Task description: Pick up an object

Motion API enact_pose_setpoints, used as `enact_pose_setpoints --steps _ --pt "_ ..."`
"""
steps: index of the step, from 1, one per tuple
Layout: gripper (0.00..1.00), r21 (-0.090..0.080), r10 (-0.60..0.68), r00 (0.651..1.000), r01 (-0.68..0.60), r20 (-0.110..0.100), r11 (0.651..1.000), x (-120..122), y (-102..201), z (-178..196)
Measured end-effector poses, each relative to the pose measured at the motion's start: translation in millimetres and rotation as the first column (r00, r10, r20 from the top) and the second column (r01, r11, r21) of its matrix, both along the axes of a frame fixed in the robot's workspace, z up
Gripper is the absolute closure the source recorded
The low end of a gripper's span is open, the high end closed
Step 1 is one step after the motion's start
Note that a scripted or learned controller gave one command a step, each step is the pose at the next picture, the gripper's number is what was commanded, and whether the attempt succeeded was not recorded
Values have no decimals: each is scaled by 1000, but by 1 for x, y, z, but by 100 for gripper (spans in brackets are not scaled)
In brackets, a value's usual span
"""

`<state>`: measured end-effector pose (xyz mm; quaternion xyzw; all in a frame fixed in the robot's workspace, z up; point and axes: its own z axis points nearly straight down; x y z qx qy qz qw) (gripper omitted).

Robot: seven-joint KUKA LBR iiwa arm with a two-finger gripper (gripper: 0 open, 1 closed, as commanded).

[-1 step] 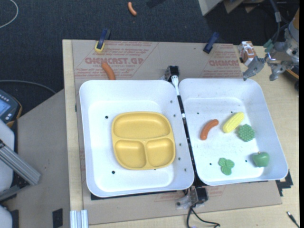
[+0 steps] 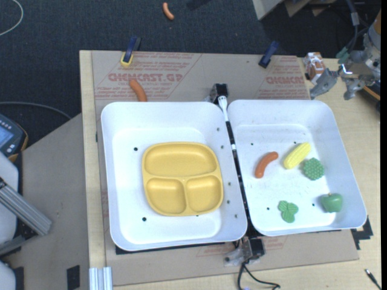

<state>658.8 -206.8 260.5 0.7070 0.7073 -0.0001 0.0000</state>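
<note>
Grey two-finger gripper (image 2: 336, 84) hovering at 2 o'clock, fingers spread wide, gripping nothing; orange plastic sausage (image 2: 265, 164) lying in right white bin (image 2: 338, 122).

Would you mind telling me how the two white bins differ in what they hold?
The left bin holds one thing, a yellow divided plate; the right bin holds five small toy foods: a sausage, corn and three green pieces. The plate sits centred; the foods lie scattered. Both bins are shallow and white.

Yellow tray (image 2: 181, 177) crowds left bin (image 2: 118, 180), right bin (image 2: 338, 132) upper half open
</note>
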Motion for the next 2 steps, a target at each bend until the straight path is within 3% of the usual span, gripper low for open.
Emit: enact_pose_setpoints --steps 2 --pt "0 1 0 1000 0 -6 1000 5 -5 -108"
